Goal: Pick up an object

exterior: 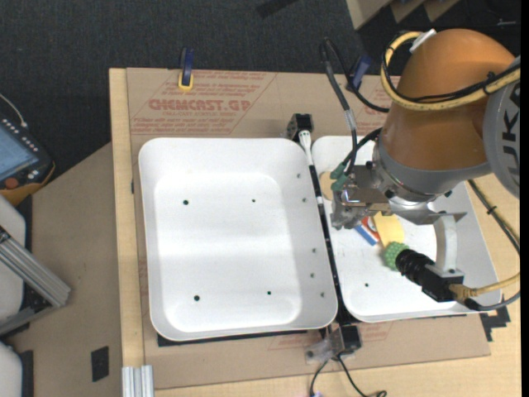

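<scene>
Bins took up most of what we saw from above: the left bin (157,222) and the right bin (372,296) lay rim to rim on a cardboard sheet (198,106) printed with red lettering, and a small yellow-and-blue clip (187,74) sat on that sheet's far edge. The arm (438,98) reached in from the right and hung over the right bin, its orange band and grey wrist hiding much of that bin's far half. Below the wrist the gripper (345,209) pointed down into the right bin, close to the edge that met the left bin. We could not tell whether it was open or closed, nor whether anything sat in it, as the metal parts ran together at that angle. The things to pick lay in a small cluster on the floor of the right bin, just beside the gripper on the side towards the arm: a blue-and-red stick (366,235) nearest to it, a yellow piece (385,225) partly under the wrist, and a green lump (393,255) just on the near side of the yellow piece. The stick lay flat and slanted — whether the gripper touched it we could not make out.
</scene>
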Robot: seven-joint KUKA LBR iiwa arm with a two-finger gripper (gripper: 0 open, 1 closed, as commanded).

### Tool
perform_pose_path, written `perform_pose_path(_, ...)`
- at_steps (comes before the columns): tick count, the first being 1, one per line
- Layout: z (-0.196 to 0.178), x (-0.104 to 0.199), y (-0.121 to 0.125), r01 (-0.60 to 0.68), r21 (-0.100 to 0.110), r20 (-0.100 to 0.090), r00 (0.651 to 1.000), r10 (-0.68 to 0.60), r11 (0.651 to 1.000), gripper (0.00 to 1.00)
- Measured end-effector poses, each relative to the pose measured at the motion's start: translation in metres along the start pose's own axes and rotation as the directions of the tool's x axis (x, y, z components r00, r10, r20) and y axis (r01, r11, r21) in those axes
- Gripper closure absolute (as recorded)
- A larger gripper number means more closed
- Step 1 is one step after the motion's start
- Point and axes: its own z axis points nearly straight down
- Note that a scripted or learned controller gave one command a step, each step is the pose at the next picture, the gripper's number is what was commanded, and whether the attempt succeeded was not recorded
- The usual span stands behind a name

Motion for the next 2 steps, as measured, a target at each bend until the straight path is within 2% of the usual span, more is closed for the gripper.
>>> perform_pose_path(1,0.050,-0.071,0.002,-0.012,-0.006,0.001,1.000,0.012,1.000,1.00)
perform_pose_path(2,-0.045,-0.020,0.026,0.003,-0.026,-0.001,1.000,-0.003,1.000,1.00)
